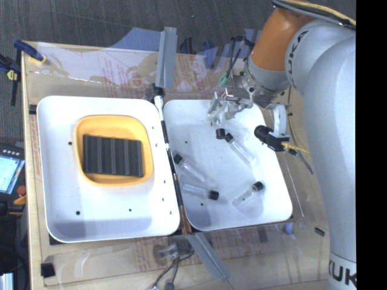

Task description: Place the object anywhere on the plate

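Overhead, the gripper (225,110) hung over the right bin's (275,207) back edge, its fingers too small and cluttered to read, while clear black-capped vials (234,145) lay scattered below, hard to separate from the white floor, well apart from the yellow plate (112,126) in the left bin (97,222).

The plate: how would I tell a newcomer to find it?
Start at the two white bins side by side and take the left bin. The plate lies in its upper middle: a yellow rounded-square dish with a dark ribbed insert, unlike the clear black-capped vials scattered in the right bin.
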`<state>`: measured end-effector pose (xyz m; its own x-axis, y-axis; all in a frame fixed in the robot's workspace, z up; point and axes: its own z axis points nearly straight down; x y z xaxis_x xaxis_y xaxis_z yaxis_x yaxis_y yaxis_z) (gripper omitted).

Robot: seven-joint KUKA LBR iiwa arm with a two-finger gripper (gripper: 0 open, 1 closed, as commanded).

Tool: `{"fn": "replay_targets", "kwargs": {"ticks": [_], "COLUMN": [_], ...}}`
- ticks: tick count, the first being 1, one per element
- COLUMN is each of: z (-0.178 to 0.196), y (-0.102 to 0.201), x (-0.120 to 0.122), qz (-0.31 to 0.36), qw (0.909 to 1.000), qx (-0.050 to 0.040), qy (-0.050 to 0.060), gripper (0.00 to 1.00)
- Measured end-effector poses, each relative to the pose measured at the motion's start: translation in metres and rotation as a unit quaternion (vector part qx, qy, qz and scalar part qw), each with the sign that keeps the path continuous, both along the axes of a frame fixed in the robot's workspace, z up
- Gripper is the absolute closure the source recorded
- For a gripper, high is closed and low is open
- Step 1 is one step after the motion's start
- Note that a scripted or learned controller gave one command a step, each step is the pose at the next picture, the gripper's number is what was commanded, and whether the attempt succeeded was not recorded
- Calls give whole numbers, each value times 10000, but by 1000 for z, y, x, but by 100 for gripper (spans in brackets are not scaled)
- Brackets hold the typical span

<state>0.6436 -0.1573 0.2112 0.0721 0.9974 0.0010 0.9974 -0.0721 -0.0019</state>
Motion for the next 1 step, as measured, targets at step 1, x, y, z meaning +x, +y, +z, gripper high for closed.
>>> {"fn": "replay_targets", "kwargs": {"ticks": [1], "z": [-13], "y": [36], "x": [-17], "qz": [912], "qw": [9958], "qx": [2], "qy": [18], "gripper": [100]}}
